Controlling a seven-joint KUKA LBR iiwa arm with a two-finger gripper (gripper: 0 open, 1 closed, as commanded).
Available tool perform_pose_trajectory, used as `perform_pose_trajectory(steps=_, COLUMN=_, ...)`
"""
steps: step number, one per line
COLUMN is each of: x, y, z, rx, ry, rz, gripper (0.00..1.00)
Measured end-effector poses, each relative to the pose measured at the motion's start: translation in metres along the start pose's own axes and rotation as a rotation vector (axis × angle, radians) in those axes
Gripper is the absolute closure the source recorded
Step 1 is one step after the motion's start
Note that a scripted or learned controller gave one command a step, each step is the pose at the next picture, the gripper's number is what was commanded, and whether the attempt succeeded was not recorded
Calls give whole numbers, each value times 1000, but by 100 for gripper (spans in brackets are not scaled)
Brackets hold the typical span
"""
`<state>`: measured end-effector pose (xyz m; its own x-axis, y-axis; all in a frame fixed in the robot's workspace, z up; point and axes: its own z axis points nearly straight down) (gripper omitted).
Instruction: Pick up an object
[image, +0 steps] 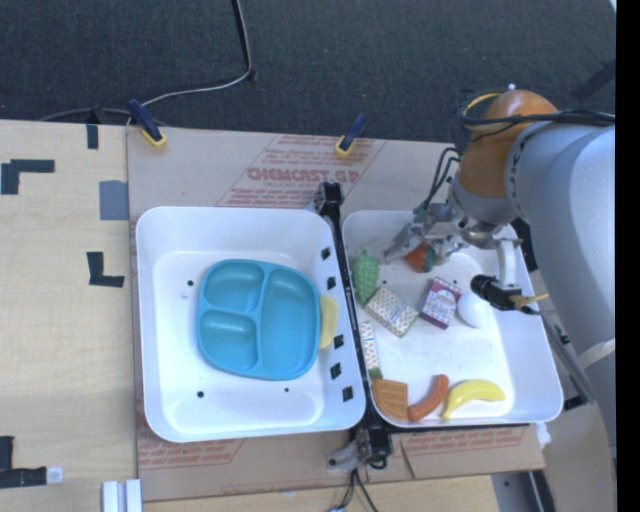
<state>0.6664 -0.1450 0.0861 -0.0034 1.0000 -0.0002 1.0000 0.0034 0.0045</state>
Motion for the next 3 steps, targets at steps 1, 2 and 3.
perform_pose_trajectory(steps=1, x=-50, y=-67, z=-1, rx=1, ry=-4, rz=4, gripper=0)
perform_pose_trajectory(steps=2, x=-50, y=-66, z=-12, rx=-3, ry=-5, rz=3, gripper=100)
perform_pose_trajectory(steps=3, x=40, y=-51, z=-80, rx=3, ry=1, rz=-1, gripper=100)
